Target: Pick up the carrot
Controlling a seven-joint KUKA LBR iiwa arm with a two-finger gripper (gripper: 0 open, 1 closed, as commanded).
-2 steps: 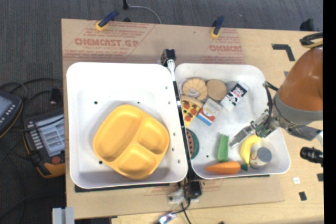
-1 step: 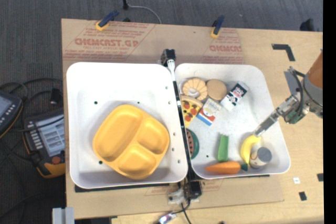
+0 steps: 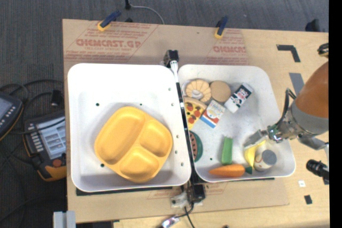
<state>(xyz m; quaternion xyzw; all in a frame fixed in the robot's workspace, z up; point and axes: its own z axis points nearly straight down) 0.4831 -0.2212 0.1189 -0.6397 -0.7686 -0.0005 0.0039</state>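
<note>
the table (image 3: 107, 34) is seen from above at a slant, its brown top bearing two shallow white bins side by side. in the left bin (image 3: 85, 83) a yellow divided plate (image 3: 133, 142) is laid, tilted slightly and filling most of the floor. two clamps are fixed on the far edge of the table, one yellow and blue (image 3: 108, 20) and one further right (image 3: 219, 28). the right bin (image 3: 262, 80) is shown holding several small things: a round tan shell-shaped piece (image 3: 197, 89) and a brown disc (image 3: 219, 91) near the far wall, a pizza slice (image 3: 193, 111) just beside the left wall, a small white carton (image 3: 238, 97) and a white, red and blue packet (image 3: 214, 114) near the middle, and a dark round slice (image 3: 194, 147) against the left wall. a green stick (image 3: 227, 150) is placed upright in the view near the front. the carrot (image 3: 227, 171) is found lying flat along the front wall of the right bin, just beyond the green stick, with its orange body pointing left and nothing touching it from above. a yellow piece and a grey round thing (image 3: 260, 156) are seen just beside its right end. the gripper (image 3: 260, 137) is lowered over the right part of this bin, above the yellow piece and apart from the carrot; whether its fingers are apart or together cannot be told. the grey arm with its orange band (image 3: 315, 94) is seen entering from the right
</note>
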